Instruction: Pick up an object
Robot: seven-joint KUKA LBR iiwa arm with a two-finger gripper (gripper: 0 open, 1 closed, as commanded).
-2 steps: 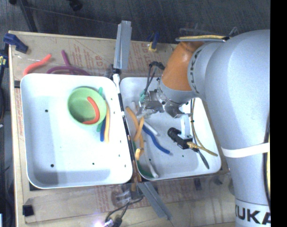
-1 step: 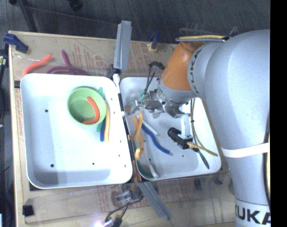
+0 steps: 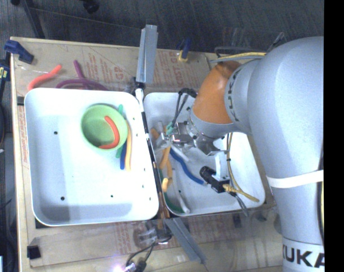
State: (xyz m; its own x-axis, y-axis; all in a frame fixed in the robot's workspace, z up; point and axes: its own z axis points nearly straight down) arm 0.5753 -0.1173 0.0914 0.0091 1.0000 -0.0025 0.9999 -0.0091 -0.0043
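My gripper (image 3: pixel 170 134) is low in the left part of the right bin (image 3: pixel 252 192), under the orange wrist band. Just below it lie a thin orange stick (image 3: pixel 165 162) and a curved blue piece (image 3: pixel 186 172), both close to the gripper's tip. Whether anything is held cannot be made out. A green piece (image 3: pixel 169 200) and a pale grey one (image 3: pixel 181 202) lie in the bin's near left corner. The arm hides much of this bin's floor.
The left bin (image 3: pixel 58 180) holds a green bowl (image 3: pixel 98 126) with a red-orange curved piece (image 3: pixel 113 130) in it, and yellow (image 3: pixel 128 146) and blue sticks (image 3: pixel 122 158) beside the bowl. Orange and purple cables (image 3: pixel 75 83) lie on the bench behind it.
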